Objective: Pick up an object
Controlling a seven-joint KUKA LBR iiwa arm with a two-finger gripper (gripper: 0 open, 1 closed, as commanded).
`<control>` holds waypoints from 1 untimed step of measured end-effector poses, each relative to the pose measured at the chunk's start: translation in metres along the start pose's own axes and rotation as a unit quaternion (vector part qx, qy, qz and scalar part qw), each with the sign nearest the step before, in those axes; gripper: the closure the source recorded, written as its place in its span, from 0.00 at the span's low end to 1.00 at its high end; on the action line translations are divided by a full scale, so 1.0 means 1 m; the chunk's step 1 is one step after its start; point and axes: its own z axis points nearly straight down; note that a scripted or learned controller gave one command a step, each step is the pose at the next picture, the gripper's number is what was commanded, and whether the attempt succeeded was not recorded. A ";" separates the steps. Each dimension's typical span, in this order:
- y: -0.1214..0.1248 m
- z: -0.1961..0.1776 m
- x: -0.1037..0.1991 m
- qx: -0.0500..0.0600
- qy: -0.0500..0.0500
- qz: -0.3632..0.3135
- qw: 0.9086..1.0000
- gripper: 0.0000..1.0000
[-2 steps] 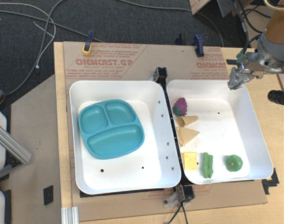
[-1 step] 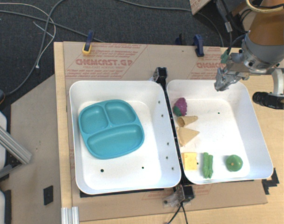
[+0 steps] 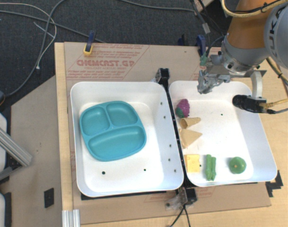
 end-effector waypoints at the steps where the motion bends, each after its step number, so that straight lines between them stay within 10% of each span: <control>1: -0.013 0.006 0.045 0.001 0.000 0.001 1.000 1.00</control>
